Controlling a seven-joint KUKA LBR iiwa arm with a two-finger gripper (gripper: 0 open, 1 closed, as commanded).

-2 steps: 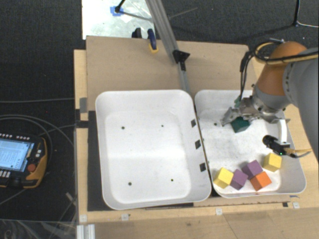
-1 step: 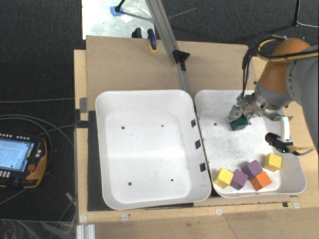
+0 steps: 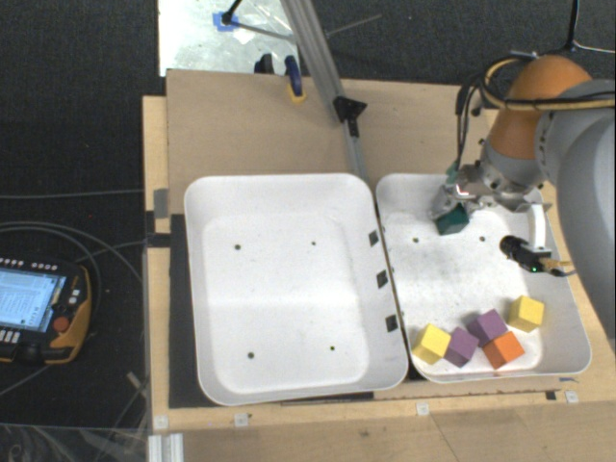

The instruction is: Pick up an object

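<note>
- Camera view: the desk is carrying two shallow white bins lying side by side, the left bin and the right bin, their inner rims touching along the middle.
- The grey arm is reaching in from the right, its orange band sitting above the wrist at the far end of the right bin.
- The jaws are hanging over the far left part of the right bin, and a dark green block is sitting right at their tips; whether the jaws are spread, pressed together or pinching that block cannot be told at this angle.
- It also cannot be told whether the green block is resting on the bin floor or hanging just above it.
- Five more blocks are lying in the near part of the right bin, well apart from the jaws: a yellow block at the left, a purple block just beside it, a second purple block behind, an orange block touching that one at the near side, and a second yellow block farthest right.
- A small black part with a green light is sticking out beside the wrist, over the right bin.
- A handheld pendant with a lit screen is lying on the dark floor left of the desk.
- A grey pole is slanting down from the top to the far edge of the bins.
</note>
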